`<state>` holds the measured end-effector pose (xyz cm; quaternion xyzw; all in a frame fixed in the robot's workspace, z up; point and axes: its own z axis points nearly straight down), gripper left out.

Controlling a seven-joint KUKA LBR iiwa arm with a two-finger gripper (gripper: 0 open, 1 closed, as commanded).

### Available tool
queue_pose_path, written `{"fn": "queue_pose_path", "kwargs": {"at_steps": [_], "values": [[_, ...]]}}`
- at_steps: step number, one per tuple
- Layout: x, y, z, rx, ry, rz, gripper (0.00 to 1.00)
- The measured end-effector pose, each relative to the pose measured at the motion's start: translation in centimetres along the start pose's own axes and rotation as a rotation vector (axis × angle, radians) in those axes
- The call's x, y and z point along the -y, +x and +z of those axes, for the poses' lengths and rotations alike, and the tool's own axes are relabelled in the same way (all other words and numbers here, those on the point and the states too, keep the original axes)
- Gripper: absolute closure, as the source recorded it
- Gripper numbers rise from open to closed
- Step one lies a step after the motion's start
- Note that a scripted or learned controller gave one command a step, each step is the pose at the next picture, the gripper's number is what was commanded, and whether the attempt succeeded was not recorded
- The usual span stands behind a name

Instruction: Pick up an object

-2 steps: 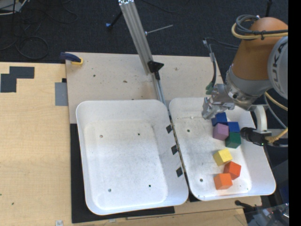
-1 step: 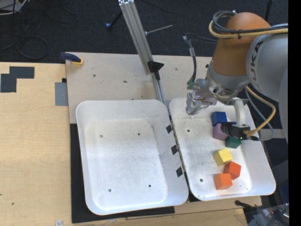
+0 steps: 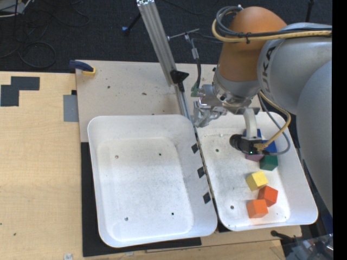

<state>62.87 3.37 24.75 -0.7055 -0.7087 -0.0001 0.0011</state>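
1. Orange cube, solid and matt, the nearest candidate for the pick. It rests on the floor of the shallow white bin on the view's right, close to that bin's front rim.
2. Red-orange cube, just behind the first and touching it or nearly so.
3. Yellow cube, next back in the same loose row and close beside the red-orange one.
4. Green block, small purple piece and blue block, clustered farther back toward the bin's right wall and partly covered by robot hardware.
5. Shallow white bin on the view's left, alongside, meeting the other at the central divide.
6. Two-finger gripper, at the far left corner of the right-hand bin, beside the slanted aluminium rail. It is well apart from the three cubes. No object is seen in it, and whether it is apart or together cannot be told.
7. Progress, as judged: the pick is not yet made, since every object lies on the bin floor. Travel over a chosen object, descent, closure and lift all remain.
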Motion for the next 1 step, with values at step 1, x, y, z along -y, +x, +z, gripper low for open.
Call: {"fn": "queue_pose_path", "kwargs": {"at_steps": [1], "values": [[-0.47, 5.04, 2.22, 0.001, 0.004, 0.001, 1.0]]}}
